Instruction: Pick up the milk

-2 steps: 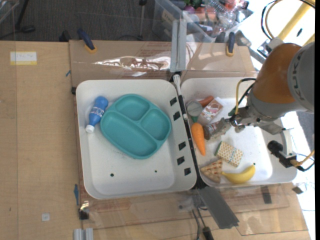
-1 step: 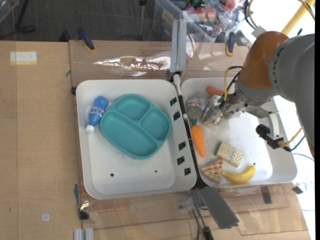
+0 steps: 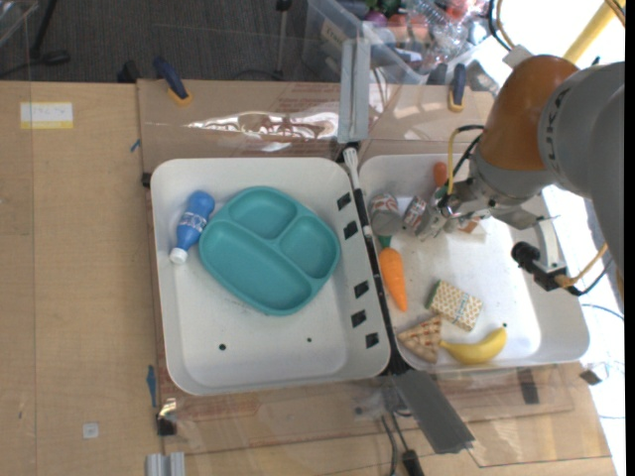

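Camera view, left bin [image 3: 179,360]: holds a teal divided plate [image 3: 270,248] lying flat near its middle.
Milk [image 3: 190,224]: a small blue and white bottle lying on its side in the left bin, just beside the plate's left edge, white cap end toward the lower left, blue end toward the upper right.
Right bin [image 3: 556,330]: holds the food items and the lowered arm.
Carrot [image 3: 394,278]: lies along the right bin's left wall, orange body with a dark green top at its upper end.
Cracker [image 3: 455,304]: a pale square piece near the bin's middle, tilted.
Waffle piece [image 3: 422,336]: a tan wedge at the lower left of the right bin, just beside the banana.
Banana [image 3: 475,347]: yellow, lying along the near wall.
Small wrapped item [image 3: 384,206]: near the upper left corner of the right bin.
Gripper [image 3: 437,216]: down in the upper part of the right bin, well apart from the milk; whether its fingers are apart or together, I cannot tell.
Arm [image 3: 531,117]: orange band above the wrist, reaching in from the right.
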### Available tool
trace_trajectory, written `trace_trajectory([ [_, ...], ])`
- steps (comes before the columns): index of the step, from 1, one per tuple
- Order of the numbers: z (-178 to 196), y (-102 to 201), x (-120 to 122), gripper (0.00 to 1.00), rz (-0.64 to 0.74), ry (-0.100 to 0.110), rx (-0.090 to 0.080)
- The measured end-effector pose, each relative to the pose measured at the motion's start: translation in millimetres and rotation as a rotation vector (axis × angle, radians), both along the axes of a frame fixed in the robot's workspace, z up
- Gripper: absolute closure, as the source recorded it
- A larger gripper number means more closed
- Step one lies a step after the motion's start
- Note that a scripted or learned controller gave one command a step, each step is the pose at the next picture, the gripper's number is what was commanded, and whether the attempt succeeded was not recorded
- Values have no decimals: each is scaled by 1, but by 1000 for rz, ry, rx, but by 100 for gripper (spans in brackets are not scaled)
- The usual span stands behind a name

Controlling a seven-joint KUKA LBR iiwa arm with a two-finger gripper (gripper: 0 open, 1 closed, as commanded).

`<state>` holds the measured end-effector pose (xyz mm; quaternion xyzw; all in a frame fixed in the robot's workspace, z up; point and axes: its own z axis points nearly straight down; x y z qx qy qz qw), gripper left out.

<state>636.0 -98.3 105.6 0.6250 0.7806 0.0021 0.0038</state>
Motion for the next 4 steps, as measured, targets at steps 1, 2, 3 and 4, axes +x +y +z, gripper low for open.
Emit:
trace_trajectory([
  [1,0,0,0,0,0,0,0],
  [2,11,-1,1,100,0,-2,0],
  [3,11,0,1,0,0,-3,-1],
  [4,0,-18,29,0,5,36,3],
])
